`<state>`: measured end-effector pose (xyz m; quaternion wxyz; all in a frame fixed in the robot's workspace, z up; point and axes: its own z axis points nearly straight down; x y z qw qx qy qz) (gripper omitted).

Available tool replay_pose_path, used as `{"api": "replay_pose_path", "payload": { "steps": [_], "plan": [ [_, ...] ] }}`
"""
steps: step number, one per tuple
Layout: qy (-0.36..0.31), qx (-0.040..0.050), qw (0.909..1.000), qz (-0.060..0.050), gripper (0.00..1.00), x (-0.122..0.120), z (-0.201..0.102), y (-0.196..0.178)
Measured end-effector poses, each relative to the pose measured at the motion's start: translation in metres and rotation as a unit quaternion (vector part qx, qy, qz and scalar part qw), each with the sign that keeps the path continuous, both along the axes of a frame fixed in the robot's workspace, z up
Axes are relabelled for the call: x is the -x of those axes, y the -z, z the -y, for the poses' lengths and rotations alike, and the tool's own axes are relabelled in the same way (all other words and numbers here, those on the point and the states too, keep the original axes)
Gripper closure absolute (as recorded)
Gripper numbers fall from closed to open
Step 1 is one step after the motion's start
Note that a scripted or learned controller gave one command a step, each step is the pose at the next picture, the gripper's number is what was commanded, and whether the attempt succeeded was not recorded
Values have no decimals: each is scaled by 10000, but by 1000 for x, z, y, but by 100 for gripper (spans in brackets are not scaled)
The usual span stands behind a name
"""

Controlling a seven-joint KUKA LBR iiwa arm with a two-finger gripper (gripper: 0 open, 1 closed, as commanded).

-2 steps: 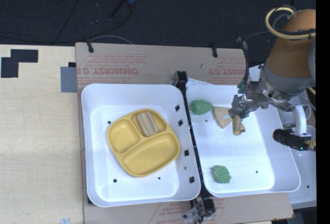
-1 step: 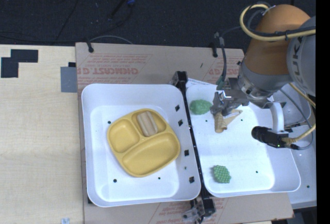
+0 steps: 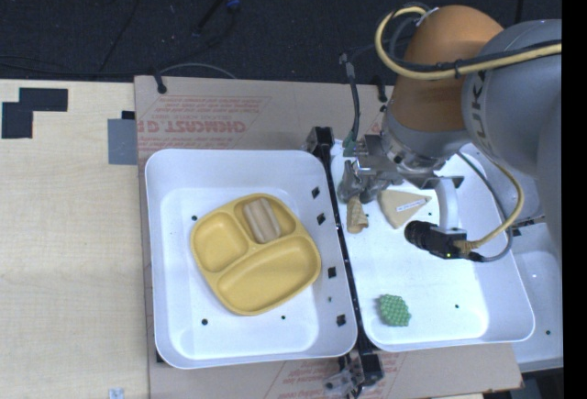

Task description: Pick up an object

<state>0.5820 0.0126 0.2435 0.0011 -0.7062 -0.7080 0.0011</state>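
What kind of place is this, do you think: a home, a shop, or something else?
Most likely a robotics lab or test bench. A grey arm reaches over two white bins, one holding a yellow divided tray, and loose cables lie on the dark floor behind.

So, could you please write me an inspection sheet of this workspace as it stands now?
Surface: two white bins, left bin and right bin, on a cardboard sheet.
Job's things: yellow divided plate holding a tan piece in the left bin; tan wedge, small brown piece and green ball in the right bin.
Clutter: nothing seen.
End effector: low over the brown piece.
Cables: yellow hose on the arm.
Surroundings: dark floor with wires.
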Motion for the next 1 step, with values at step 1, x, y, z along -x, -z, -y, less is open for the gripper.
{"api": "replay_pose_path", "payload": {
  "steps": [1],
  "plan": [
    [0, 1, 10000, -10, 100, 4, -59, 6]
  ]
}}
